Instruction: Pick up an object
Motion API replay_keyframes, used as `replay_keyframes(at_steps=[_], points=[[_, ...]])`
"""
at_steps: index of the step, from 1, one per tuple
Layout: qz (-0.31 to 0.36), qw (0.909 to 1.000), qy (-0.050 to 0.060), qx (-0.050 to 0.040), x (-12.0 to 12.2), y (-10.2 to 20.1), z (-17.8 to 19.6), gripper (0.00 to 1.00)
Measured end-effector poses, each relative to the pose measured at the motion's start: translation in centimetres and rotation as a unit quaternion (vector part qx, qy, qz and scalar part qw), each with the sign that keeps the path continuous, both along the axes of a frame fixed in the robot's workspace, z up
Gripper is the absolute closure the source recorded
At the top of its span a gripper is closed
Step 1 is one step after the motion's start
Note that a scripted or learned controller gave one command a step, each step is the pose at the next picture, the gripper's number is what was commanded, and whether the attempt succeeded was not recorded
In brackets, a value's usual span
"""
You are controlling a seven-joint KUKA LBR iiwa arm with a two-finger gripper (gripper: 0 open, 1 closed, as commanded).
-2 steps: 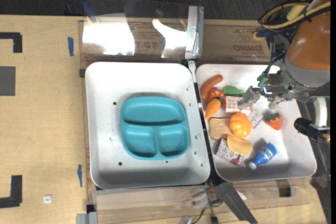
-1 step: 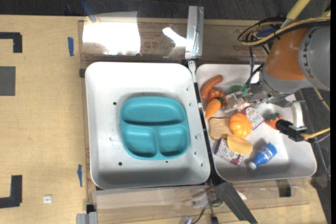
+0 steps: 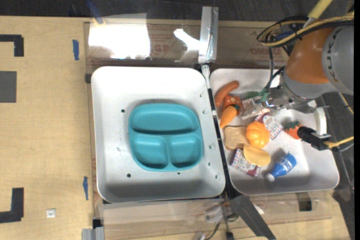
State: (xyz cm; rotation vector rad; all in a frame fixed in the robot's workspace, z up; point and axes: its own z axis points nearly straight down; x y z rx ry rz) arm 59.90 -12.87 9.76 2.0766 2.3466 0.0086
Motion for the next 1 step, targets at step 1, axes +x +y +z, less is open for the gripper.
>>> replay_keyframes(at_steps=[1], points=[[0.0,1.0,0.001,0.0001,-0.04,0.0,-0.08,0.0]])
